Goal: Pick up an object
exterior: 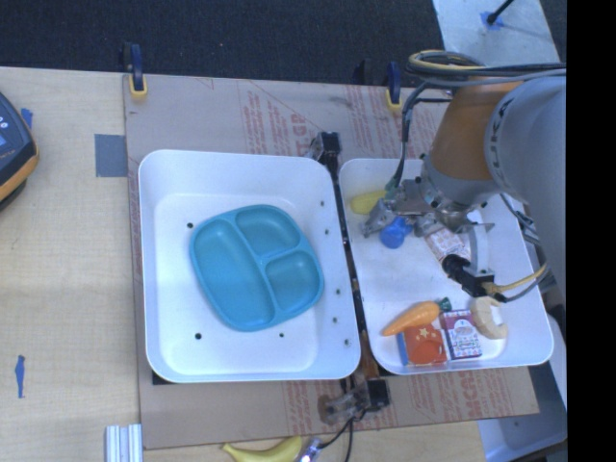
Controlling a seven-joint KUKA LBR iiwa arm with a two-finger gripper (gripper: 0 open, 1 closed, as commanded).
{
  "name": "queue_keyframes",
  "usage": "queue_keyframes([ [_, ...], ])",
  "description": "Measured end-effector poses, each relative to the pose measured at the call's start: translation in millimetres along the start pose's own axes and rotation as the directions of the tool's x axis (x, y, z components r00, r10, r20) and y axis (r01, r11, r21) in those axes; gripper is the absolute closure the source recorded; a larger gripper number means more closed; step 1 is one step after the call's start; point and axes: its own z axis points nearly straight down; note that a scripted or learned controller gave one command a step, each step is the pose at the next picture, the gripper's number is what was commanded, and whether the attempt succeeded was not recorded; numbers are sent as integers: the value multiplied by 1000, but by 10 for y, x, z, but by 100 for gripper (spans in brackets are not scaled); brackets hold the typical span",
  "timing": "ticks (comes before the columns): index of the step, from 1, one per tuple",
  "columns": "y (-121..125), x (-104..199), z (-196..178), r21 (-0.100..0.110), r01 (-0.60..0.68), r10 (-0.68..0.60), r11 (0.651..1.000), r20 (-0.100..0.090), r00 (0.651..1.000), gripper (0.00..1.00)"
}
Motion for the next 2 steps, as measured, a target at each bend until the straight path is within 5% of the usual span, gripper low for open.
queue_keyframes([
  [1, -14, -21, -96, 6, 0, 0, 1000, 1, 1000, 100],
  [2, -347, 632, -1065, 0, -1, 1, 1000, -2, 1000, 100],
])
